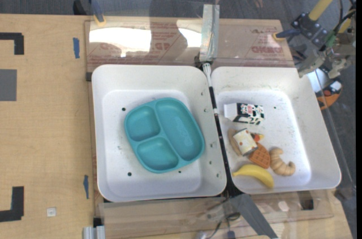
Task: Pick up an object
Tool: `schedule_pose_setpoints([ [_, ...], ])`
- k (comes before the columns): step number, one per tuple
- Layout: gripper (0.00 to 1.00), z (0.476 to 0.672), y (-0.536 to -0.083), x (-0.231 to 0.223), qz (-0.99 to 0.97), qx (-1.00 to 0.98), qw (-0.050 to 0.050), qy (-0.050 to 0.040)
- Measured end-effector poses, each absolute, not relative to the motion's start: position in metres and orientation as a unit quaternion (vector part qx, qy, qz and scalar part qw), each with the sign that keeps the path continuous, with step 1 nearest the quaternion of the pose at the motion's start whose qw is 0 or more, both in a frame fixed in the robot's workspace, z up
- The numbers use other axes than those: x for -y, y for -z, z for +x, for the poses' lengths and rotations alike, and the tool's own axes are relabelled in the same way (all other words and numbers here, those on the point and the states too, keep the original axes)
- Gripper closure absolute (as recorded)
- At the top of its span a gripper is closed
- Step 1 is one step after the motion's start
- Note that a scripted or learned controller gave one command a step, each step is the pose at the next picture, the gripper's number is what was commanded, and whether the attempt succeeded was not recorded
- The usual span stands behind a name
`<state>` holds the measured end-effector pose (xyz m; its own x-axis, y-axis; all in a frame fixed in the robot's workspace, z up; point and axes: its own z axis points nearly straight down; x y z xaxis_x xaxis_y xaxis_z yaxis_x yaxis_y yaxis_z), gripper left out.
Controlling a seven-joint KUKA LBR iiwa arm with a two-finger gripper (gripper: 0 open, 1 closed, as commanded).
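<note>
Nothing is being lifted yet: the candidate objects are all lying in the right bin, clustered toward its near half. A small milk carton printed with black and white patches is resting nearest the bin's centre. Just below it a pale sandwich piece is sitting beside a waffle, with a tiny orange bit between them too small to name. A croissant is lying just to the right of the waffle, and a banana is curving along the near wall, touching or almost touching the waffle.

The left bin is holding a teal divided plate tilted slightly on the bin floor, its three compartments bare.

The gripper is hanging at the far right, above and outside the back corner of the right bin, well apart from every object. It is mixed up with cables and a yellow hose there, so I cannot tell how its jaws are standing; no item is showing between them.

As I judge it, the pick is barely starting: the arm is still needing to travel in over the cluster, descend on one item, close and lift, so practically the whole task is remaining
</note>
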<state>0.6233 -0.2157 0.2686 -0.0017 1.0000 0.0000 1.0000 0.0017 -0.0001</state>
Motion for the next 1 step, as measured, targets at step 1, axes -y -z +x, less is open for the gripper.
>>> schedule_pose_setpoints([
  [1,1.0,0.6245,-0.2802,0.2154,-0.706,0.708,-0.002,0.0006],
])
